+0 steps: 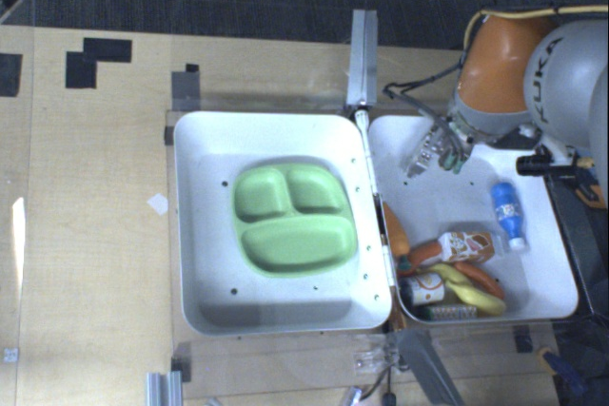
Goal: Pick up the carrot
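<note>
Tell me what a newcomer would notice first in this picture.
Probably the green tray, lying in the middle of the left bin. Next, the grey and orange arm over the right bin, its gripper near the far left corner. Then the clutter at that bin's near edge: a carrot, a banana, a blue bottle.

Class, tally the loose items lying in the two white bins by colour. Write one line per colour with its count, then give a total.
Green: 1, the divided plate in the left bin
Blue: 1, the bottle
Yellow: 1, the banana
Orange: 1, the carrot along the right bin wall
Red and white: 1, the packet
Total: 5; more may be hidden in the pile.
</note>
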`<state>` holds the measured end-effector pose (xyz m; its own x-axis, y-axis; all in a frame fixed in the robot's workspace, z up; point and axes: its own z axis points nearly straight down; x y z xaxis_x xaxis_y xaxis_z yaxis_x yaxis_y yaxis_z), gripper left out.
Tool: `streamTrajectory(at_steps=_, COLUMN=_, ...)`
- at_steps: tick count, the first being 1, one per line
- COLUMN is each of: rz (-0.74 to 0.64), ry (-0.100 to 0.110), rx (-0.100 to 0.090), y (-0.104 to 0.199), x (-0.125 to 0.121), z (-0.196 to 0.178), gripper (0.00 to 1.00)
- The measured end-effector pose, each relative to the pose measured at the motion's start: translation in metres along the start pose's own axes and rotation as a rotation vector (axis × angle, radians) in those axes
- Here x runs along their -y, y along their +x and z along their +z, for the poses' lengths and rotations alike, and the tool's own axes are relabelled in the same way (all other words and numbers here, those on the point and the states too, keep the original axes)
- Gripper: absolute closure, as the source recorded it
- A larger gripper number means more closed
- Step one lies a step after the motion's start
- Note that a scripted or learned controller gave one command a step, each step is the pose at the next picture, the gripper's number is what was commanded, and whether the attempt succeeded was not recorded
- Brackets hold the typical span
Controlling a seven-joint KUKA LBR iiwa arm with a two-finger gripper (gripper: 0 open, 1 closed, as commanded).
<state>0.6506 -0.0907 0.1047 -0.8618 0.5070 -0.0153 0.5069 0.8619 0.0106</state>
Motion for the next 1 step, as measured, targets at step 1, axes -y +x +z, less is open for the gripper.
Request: streamTrajectory(at_steps=1, rz=-0.095, ry=0.003, rx=-0.006, y=0.0274, x=-0.0637, z=-0.0834, gripper=1.00)
